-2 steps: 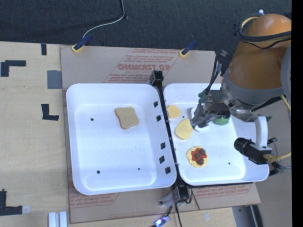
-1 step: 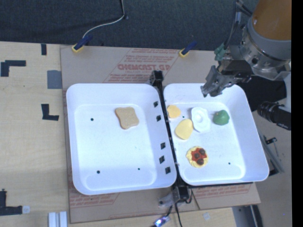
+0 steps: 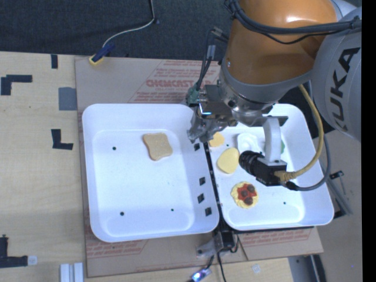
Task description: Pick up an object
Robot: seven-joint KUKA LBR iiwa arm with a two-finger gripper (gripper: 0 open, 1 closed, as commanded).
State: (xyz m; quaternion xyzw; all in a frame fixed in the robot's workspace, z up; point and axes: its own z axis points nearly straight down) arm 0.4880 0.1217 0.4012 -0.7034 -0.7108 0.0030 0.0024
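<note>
Surface: dark carpet at the back, then a wooden tabletop [image 3: 35,157] with a cardboard sheet [image 3: 158,84] laid under both bins, seemingly to hold them at a fixed spot.
Left bin: shallow white plastic bin [image 3: 100,216], holding one tan toast-shaped slice [image 3: 157,145], lying flat in the upper middle, well apart from the walls and so easy to reach from above.
Divide: the two bins touch along their inner rims, marked with small black squares.
Tool: tool [image 3: 202,125] hangs over that shared rim at the upper end; whether it is wide or narrow I cannot tell, as the wrist hides it.
Right bin: second white bin [image 3: 311,213], carrying a yellow oval piece [image 3: 228,160], a small round pizza-like disc with red spots [image 3: 244,194], and a white piece [image 3: 247,141] with something green beside it.
Task thing: likely the yellow oval piece, nearest the tool.
Arm: grey arm with a glossy orange band [image 3: 276,28] leans in over the right bin.
</note>
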